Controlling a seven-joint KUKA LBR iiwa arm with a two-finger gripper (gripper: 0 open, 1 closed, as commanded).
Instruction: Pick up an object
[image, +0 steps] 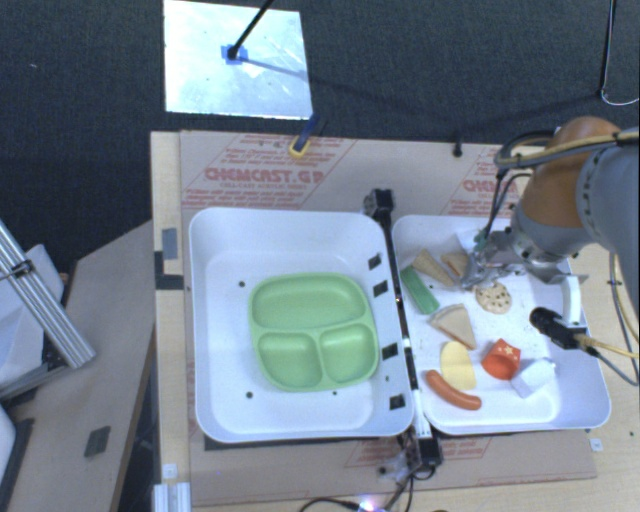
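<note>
So the arm (590, 190) is coming in from the right edge of the frame, grey body with the orange band bulging up top, wrist bending down and to the left into the right bin (590, 400). The gripper (482, 268) is sitting low at the upper middle of that bin, right next to the cookie (493, 296) and just right of a tan wedge (432, 266). Honestly can't tell if the claw is apart or together, it's a blurry metal clump from here.

Counting the toy food in the right bin: one green stick (419, 289) with its long axis running upper left to lower right, one sausage (452, 391) lying the same slant near the bottom, one yellow piece (458, 366) standing roughly top to bottom, one cheese-looking triangle (455, 324) pointing left, one red piece (501, 358), one white block (533, 376), one cookie.

The left bin (215, 400) is holding one green divided plate (312, 331), three compartments, sitting in the middle.
</note>
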